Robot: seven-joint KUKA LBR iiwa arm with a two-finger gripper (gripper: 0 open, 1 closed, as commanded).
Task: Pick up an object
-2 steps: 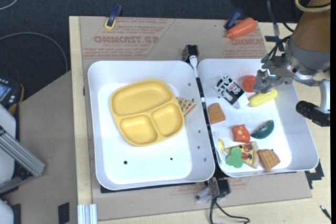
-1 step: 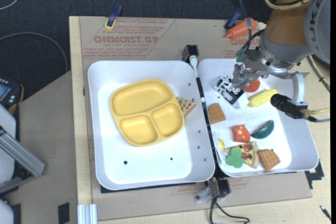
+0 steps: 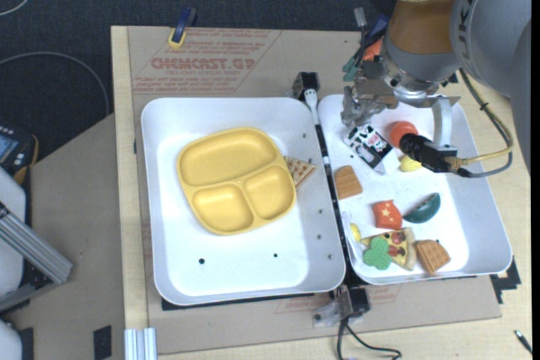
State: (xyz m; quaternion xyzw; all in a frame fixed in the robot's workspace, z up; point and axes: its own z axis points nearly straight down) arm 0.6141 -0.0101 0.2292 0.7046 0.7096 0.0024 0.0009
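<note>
The tool [image 3: 361, 110] is hanging over the right bin's [image 3: 481, 215] far left corner, its tip blurring into a black-and-white toy [image 3: 369, 143]; whether it is released or clenched, I cannot tell. The arm is hiding that bin's far edge. Toy foods are lying there: tomato [image 3: 402, 133], bread [image 3: 347, 181], pizza slice [image 3: 390, 249]. The left bin [image 3: 169, 249] is holding a yellow tray [image 3: 236, 180], with bare floor around it.
</note>
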